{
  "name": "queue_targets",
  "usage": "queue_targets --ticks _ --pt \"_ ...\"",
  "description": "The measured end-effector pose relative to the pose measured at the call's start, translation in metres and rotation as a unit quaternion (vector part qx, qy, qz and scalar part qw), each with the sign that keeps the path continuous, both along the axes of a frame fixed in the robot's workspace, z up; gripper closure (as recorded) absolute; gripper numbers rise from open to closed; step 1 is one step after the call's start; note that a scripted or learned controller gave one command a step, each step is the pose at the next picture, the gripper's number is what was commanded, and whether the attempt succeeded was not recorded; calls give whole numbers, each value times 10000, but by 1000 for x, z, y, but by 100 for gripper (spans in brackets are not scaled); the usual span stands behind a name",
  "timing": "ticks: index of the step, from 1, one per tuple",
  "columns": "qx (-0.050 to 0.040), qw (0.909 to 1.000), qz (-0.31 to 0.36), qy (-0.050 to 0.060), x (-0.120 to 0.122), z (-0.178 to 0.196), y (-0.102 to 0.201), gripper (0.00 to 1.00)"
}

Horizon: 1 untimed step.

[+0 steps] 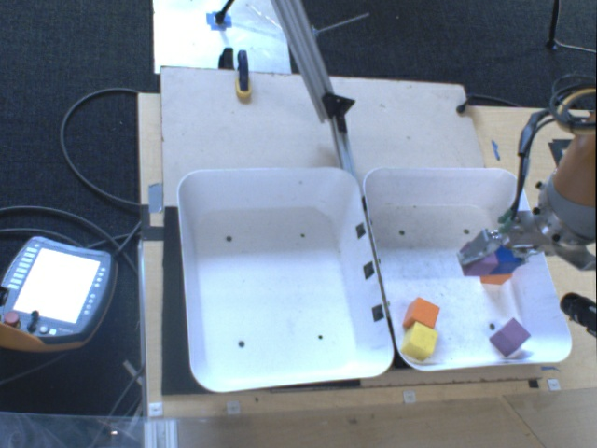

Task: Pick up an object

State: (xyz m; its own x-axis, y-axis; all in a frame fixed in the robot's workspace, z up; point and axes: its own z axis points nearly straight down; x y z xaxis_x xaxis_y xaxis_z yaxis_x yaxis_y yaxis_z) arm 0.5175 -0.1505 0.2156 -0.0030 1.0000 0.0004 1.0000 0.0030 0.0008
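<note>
My gripper (484,253) hangs low over the right side of the right bin (438,194). Right under it sits a tight cluster of a purple block (481,267), a blue block (508,259) and an orange block (497,279), all partly hidden by the gripper. Whether any of them is held is unclear. Nearer the bin's front lie an orange cube (422,312) and, touching it, a yellow cube (419,343). A second purple cube (509,337) rests at the front right corner.
The left bin (201,203) stands beside the right one, their rims meeting in the middle. A slanted metal pole (308,49) crosses the board behind the bins. A teach pendant (51,292) lies off the bench to the left.
</note>
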Motion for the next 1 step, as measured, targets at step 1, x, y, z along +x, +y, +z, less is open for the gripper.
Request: queue_targets --ticks 1 --pt "1 10000 21 -10 1 11 0 100"
